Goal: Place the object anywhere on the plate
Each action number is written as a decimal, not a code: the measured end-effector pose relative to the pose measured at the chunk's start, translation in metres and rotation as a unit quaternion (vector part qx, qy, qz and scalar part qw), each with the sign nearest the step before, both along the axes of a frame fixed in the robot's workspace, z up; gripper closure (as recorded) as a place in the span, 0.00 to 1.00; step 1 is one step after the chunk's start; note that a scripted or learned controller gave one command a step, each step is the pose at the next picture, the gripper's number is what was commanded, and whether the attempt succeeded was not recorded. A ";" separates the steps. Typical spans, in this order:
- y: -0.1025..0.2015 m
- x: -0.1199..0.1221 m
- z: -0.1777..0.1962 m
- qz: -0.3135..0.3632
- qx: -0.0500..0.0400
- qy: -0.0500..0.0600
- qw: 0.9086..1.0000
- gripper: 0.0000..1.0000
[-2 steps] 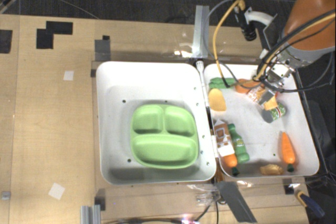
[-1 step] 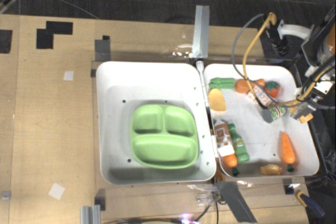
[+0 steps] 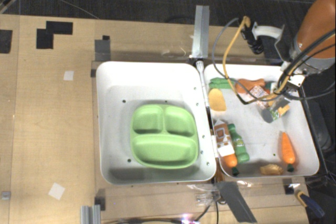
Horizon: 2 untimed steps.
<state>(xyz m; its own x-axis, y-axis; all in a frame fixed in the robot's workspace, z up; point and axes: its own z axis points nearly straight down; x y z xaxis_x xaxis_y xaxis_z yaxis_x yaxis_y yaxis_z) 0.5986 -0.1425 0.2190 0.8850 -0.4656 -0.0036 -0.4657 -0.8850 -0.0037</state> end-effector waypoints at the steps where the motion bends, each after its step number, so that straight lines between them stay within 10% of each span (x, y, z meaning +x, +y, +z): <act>1: 0.023 0.038 -0.007 -0.041 0.000 -0.003 0.999 1.00; 2: 0.057 0.071 -0.027 -0.069 0.000 -0.002 0.998 1.00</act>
